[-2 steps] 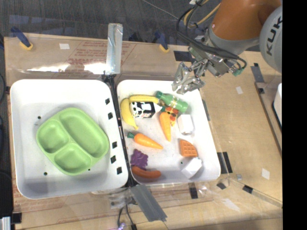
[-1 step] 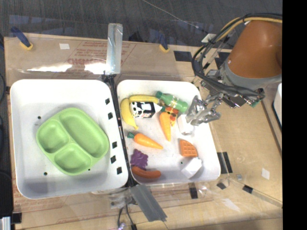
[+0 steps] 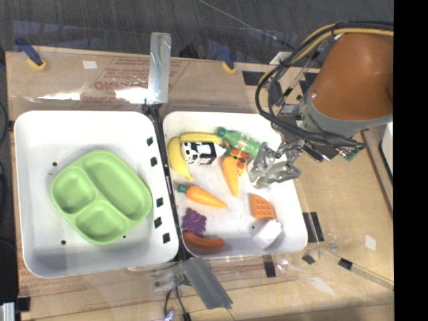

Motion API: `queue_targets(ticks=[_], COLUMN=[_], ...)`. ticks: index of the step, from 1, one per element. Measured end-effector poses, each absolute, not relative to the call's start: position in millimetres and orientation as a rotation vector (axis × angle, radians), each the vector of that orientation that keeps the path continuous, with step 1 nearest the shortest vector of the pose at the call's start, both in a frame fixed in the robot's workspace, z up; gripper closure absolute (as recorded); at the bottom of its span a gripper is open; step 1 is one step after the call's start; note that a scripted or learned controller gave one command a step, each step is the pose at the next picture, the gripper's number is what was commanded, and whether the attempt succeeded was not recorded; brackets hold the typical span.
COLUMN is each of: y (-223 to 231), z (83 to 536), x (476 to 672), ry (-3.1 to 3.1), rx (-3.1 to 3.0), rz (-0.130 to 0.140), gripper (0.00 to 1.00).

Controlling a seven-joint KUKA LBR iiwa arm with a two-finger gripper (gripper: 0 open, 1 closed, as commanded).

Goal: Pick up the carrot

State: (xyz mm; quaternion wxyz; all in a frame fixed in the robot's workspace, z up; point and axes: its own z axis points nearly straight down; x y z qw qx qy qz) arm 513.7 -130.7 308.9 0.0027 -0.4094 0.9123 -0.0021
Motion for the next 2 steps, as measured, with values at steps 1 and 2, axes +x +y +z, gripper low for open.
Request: queue_targets(ticks=[1,2], y=[-45.4,-96.7], z=[279.0,245.1], x=[539.1,496.2], ry=[2.947,2.673], rx=[-1.089,-1.652], rz=[0.002,0.001], gripper=[1.00,1.00])
